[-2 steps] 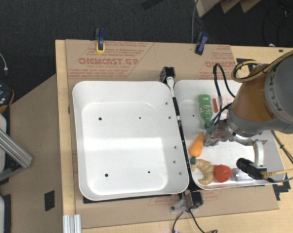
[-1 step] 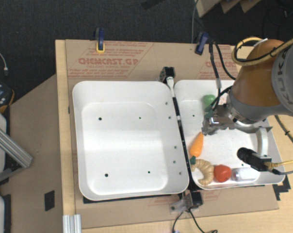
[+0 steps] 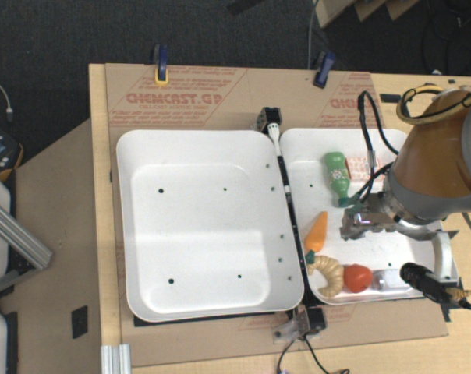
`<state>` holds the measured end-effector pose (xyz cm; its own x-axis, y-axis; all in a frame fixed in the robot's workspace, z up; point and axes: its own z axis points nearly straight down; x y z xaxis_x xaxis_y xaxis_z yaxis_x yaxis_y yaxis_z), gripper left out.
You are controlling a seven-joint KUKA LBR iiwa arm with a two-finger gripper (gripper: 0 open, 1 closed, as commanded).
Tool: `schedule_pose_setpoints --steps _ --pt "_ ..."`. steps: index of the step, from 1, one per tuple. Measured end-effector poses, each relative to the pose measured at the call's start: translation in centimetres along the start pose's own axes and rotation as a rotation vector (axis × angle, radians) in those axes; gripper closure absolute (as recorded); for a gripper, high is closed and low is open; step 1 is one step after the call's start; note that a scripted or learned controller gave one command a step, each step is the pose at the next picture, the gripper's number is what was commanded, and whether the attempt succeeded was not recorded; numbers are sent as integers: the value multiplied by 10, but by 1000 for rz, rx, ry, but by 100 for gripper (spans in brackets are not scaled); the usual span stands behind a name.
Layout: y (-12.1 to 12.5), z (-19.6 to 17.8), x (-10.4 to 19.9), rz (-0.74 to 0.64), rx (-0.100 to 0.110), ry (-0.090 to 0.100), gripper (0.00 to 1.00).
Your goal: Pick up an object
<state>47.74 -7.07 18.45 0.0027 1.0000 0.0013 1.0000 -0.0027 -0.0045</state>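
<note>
Right bin [image 3: 302,150] — carrot [image 3: 317,231] beside pincer [image 3: 355,226].

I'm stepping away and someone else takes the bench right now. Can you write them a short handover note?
Gripper: low over the right bin, between the green bottle and the orange carrot. Whether the jaws are open or shut cannot be told from here, and nothing is seen held.
Things: all in the right bin. Bottle near the back, carrot by the left wall, a tan curved piece and red tomato at the front edge.
Done: no pick confirmed.
Left: grasp one object and lift it.
</note>
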Motion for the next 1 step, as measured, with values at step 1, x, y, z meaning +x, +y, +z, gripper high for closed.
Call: schedule_pose_setpoints --steps 1 --pt "2 0 1 -2 -3 0 0"
